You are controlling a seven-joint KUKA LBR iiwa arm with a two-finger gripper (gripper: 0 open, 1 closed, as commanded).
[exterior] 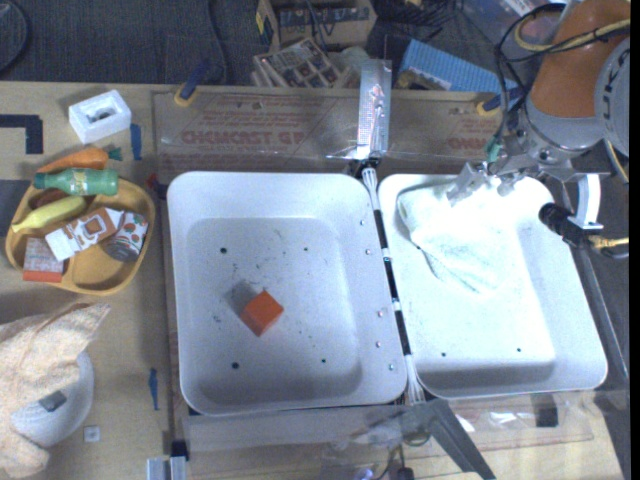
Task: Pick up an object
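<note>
Camera view from above shows me 2 white bins side by side on the bench [120,388]. In the left bin [195,218] I see 1 orange block [264,312], lying a little below and left of the bin's middle, roughly at 7 o'clock from the centre, with a small dark shadow touching it on its upper left. The block sits apart from every wall of the bin. Fine dark specks dot the floor around it.

The right bin [560,368] holds a crumpled white cloth [455,243] bunched toward its upper left, at about 10 o'clock from that bin's centre. The arm [580,58], grey with an orange band, comes in at the 2 o'clock corner of my picture. Its hand [478,175] hangs over the top edge of the right bin, just above the cloth, well apart from the orange block. I cannot tell from here whether the hand is spread or pressed together, and I see nothing between its tips.

Off to the left at 9 o'clock, a yellow bowl [110,278] carries toy food, among it a green bottle [80,181]. A small white box [99,114] lies at 10 o'clock, and a pale cloth [40,363] sits at 7 o'clock.
</note>
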